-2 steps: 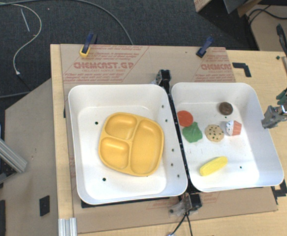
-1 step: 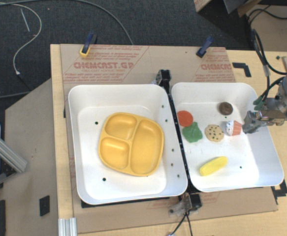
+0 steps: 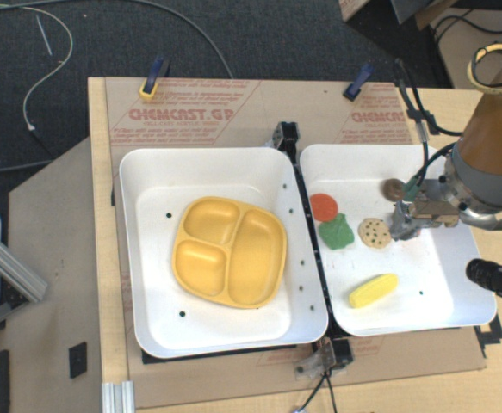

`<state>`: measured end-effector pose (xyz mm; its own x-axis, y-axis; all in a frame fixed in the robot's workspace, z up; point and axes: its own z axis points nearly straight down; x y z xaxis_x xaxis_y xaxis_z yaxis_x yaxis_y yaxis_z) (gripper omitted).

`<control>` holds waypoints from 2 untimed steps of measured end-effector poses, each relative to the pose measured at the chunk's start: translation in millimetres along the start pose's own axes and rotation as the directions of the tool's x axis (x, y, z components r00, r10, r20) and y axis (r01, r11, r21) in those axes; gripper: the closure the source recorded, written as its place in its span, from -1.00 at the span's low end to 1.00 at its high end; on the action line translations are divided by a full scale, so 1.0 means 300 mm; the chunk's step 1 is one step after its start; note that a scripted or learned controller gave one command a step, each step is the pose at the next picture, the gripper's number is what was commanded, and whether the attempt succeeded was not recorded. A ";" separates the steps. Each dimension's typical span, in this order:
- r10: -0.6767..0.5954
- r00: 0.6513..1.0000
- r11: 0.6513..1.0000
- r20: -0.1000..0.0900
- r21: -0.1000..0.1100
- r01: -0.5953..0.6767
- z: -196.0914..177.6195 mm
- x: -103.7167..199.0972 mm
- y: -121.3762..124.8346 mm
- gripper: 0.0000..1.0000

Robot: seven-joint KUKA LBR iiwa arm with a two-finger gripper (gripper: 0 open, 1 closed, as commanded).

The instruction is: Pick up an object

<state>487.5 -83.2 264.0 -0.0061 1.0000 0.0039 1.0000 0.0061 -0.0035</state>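
Note:
The right bin [image 3: 457, 304] holds a red round piece [image 3: 323, 206], a green piece [image 3: 336, 232] just below it, a round tan cookie [image 3: 373, 232] with dark specks, and a yellow corn-like piece [image 3: 373, 290] nearer the front. My gripper [image 3: 403, 227] hangs low over the right bin, immediately right of the cookie. From this angle I cannot see whether it touches the cookie. The grey arm with its orange band [image 3: 492, 136] reaches in from the right.
The left bin [image 3: 147, 231] holds a yellow divided plate [image 3: 230, 251]. A black hinge strip [image 3: 306, 231] runs between the bins. Clamps [image 3: 154, 76] sit at the board's far edge. Cables lie on the dark floor beyond.

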 end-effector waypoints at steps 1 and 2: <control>0.001 1.000 1.000 0.000 0.001 -0.001 0.048 0.156 0.026 1.00; -0.001 1.000 1.000 0.000 -0.003 0.001 0.049 0.366 0.040 1.00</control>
<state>498.9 26.8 249.8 -0.0071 1.0000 0.0034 1.0000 0.0071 -0.0009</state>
